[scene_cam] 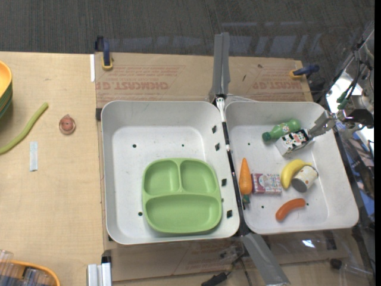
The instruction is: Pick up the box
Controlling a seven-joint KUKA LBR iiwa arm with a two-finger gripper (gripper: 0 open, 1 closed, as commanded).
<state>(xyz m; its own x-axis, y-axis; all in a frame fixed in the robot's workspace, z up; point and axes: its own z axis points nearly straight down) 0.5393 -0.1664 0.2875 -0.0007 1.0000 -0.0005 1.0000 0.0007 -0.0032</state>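
At the near edge you see the right white bin's [351,216] rim, and just inside it an orange sausage-shaped toy [290,208]. Beyond it lie a small pink printed box [266,183], an orange carrot [244,176] touching the box's left end, a yellow banana [292,173] and a white cylindrical can [305,178]. The left white bin [119,177] holds a green divided plate [181,195]. Your end effector [302,137] reaches in from the right, clamped on a white patterned card-like package [293,141], beside a green bottle [281,130]. The pink box lies untouched on the bin floor, apart from it.
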